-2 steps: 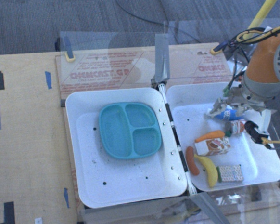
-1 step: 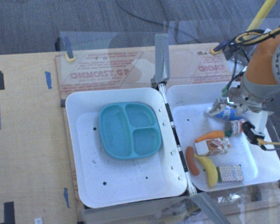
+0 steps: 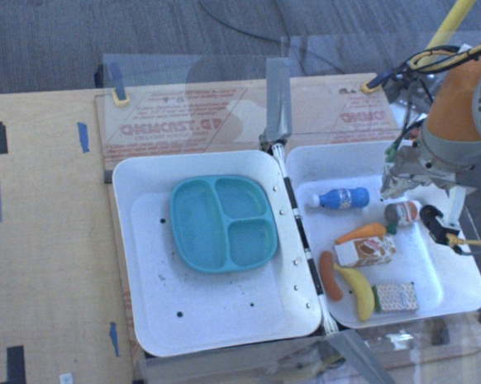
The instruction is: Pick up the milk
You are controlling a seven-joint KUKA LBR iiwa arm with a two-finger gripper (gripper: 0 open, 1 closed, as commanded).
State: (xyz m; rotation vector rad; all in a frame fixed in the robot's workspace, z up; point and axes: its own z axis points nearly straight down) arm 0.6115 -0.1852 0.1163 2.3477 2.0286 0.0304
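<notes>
Milk carton lies on its side mid-way in the right bin, long axis running toward the bin's left and right walls. It sits just in front and left of the claw, which hangs from the arm at the bin's back right, probably empty; how its jaws stand I cannot tell.

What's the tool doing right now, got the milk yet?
Tool: open or shut cannot be told. It sits above the right bin, and the milk carton lies in that bin, apart from it, not held.
</notes>
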